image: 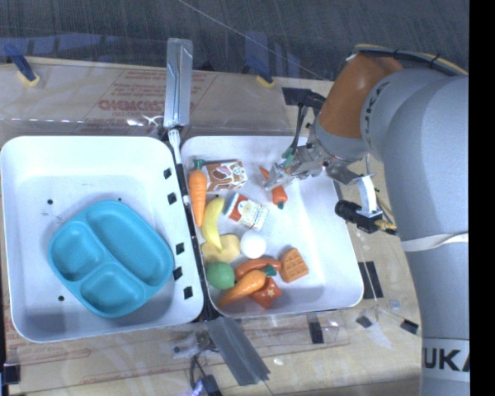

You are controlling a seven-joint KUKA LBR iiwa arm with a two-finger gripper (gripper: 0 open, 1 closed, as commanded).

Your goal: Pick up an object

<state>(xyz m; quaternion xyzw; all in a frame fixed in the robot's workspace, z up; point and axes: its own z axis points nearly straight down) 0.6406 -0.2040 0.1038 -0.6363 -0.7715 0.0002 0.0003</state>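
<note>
A small orange-red toy (278, 195) hangs just under the hand (290, 169), over the far part of the right bin (338, 254); whether the hand pinches it I cannot tell. Nearer lie a carrot (197, 193), banana (211, 221) and white egg (252, 245). The left bin (25, 221) holds a blue tray (111, 256).

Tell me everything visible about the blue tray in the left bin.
The blue tray is a light blue divided plate that looks like smooth plastic, with rounded corners and three compartments: one long section and two smaller ones. It lies flat and right side up on the floor of the left bin, turned at a diagonal to the bin's walls and sitting toward the near side. Nothing lies in its compartments, and only the bin floor touches it. The gripper is over in the right bin, far from it.
</note>
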